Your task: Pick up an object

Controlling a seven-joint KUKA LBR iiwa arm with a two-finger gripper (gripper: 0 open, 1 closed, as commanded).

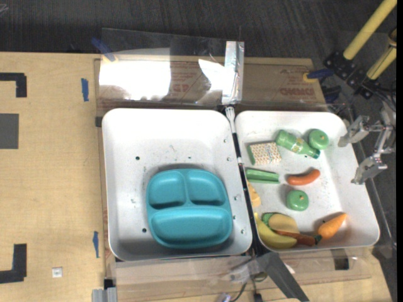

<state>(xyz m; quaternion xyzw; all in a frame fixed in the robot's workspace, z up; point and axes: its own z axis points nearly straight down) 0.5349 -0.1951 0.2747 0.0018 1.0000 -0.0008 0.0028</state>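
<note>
The right white bin [359, 212] holds several toy foods: a green bottle shape [295, 143], a green round fruit [318, 137], a beige cracker [264, 153], a green stick [261, 175], an orange-red sausage [303, 177], a green apple [297, 199], an orange carrot [332, 225] and a yellow banana [277, 234]. My gripper [354, 157] hovers over this bin's right rim, to the right of the sausage. Its thin metal fingers [361, 172] stand apart with nothing between them, so it is open.
The left white bin [126, 137] holds a teal divided tray [187, 207] toward its front. A clear plastic sheet [170, 74] and cardboard lie behind the bins. Yellow bars and black fittings [368, 27] stand at the back right.
</note>
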